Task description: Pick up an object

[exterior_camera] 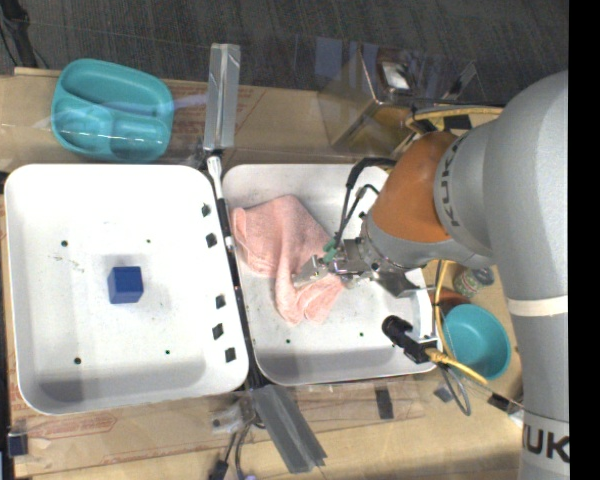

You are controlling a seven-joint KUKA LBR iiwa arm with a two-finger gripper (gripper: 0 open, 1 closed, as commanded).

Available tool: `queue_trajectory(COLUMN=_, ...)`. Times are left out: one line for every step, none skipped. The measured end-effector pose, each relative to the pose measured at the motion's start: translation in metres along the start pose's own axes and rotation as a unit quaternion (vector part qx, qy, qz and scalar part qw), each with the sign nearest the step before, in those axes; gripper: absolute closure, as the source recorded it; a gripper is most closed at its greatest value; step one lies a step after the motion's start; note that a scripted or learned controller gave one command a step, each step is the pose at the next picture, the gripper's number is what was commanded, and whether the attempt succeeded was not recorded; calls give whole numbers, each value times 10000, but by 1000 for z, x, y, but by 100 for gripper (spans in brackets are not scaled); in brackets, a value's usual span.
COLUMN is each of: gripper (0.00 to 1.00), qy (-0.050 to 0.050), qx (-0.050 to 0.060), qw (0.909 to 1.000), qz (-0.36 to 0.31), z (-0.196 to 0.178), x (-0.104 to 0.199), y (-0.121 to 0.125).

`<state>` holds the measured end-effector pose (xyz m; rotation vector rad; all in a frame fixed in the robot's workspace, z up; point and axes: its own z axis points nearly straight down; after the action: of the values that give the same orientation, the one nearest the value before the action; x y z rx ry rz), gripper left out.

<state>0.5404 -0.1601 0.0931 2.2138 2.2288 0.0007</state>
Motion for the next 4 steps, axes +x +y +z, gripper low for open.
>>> queue_trajectory(gripper=0, qy=-1, qx=-2, qw=10000, qz=0, z=0, x=0, y=0)
queue_trajectory(gripper=0, qy=-1, qx=-2, qw=10000, qz=0, z=0, x=0, y=0)
queue_trajectory(gripper=0, qy=2, qx=5, qw=9997, qz=-233, z=0, x=-15, y=47)
queue_trajectory(gripper=0, qy=0, qx=3, qw=9992, qz=-410, z=0, x=-35, y=94)
